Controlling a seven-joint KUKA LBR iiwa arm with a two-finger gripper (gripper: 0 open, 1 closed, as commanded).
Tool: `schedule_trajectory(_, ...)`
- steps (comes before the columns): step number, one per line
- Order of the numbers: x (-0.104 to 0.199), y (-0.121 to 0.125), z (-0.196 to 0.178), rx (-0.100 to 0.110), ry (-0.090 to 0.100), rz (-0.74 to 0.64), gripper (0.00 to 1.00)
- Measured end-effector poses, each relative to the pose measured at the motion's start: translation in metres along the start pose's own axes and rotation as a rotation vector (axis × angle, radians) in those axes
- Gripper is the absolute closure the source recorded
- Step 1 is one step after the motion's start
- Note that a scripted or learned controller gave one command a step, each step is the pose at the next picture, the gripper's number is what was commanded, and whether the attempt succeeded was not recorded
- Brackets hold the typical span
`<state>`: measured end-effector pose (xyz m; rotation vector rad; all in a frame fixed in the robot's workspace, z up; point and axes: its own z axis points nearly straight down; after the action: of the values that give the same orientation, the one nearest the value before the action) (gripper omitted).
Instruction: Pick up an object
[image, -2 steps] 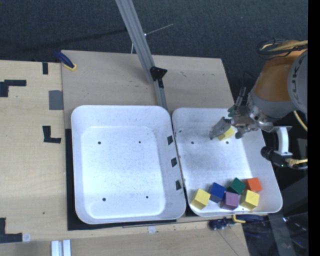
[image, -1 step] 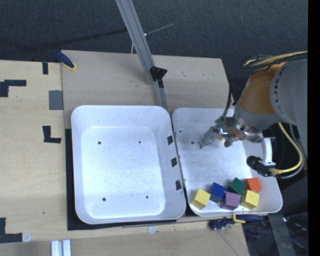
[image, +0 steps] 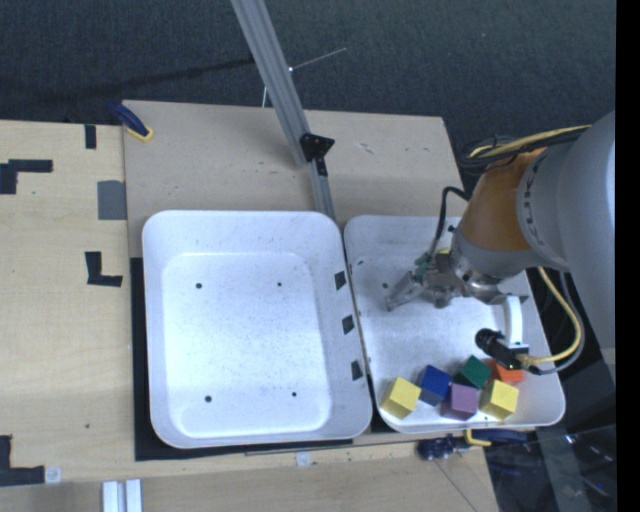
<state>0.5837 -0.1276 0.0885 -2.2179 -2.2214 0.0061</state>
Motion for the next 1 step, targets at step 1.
schedule_trajectory(1, 0.0007, 0.0007, -0.0126, -0.001, 0.002, -0.001, 1.00)
